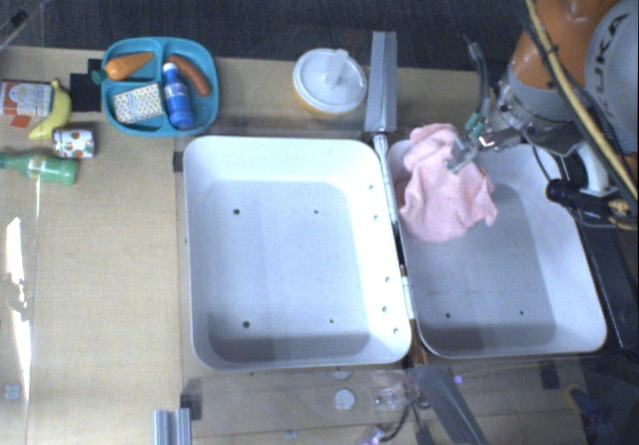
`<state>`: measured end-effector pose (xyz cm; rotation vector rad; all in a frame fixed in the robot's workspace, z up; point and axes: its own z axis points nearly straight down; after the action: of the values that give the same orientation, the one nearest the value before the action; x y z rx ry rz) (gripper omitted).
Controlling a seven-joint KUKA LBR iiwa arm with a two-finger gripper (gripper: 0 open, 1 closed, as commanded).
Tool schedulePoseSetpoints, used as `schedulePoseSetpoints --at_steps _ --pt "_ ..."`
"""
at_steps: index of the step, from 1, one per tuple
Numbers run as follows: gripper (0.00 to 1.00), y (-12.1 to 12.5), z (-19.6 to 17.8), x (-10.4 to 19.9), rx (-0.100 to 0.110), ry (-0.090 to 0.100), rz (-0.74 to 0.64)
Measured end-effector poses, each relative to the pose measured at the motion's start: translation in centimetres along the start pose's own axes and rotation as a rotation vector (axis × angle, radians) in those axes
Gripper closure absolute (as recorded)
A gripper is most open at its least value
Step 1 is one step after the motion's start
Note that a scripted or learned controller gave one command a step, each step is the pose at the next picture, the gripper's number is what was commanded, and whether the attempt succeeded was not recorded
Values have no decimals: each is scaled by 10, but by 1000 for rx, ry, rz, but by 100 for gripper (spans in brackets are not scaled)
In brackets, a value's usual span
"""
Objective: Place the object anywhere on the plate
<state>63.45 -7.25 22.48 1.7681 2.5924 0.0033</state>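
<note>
Step in hand: as I read it, the arm is taking hold of the pink cloth (444, 196) so it can be carried off to a plate.
Cloth: it lies bunched in the far left corner of the right bin (519, 323), one fold riding up against the bin wall.
Gripper: the gripper (467, 156) sits at the cloth's upper right edge, touching the fabric.
Fingers: they look pinched onto a fold of the pink cloth, with fabric gathered up between the tips.
Doing it well: I would want a deep bite into the bunched part, not a thin edge, since soft cloth slips out easily. A straight lift until the hanging tail clears the bin wall seems wise, then a slow carry so it does not swing or snag on the divider.
Plate: the likeliest target I can see is the blue sectioned plate (203, 69) well off to the far left, beyond the left bin (290, 253).
Plate contents: an orange carrot-like toy (131, 65), a blue bottle (178, 99), a sausage-like piece (196, 77) and a pale patterned square (137, 104).
Round container: a white lidded tub (330, 81) stands behind the bins.
Bench clutter: a banana (55, 111), a small can (73, 143) and a green bottle (40, 168) lie at the far left.
</note>
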Motion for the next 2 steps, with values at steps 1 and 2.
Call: schedulePoseSetpoints --at_steps 1,2 --pt "100 1 9 51 1 1 -402" --pt "100 14 2 97 -1 1 -803"
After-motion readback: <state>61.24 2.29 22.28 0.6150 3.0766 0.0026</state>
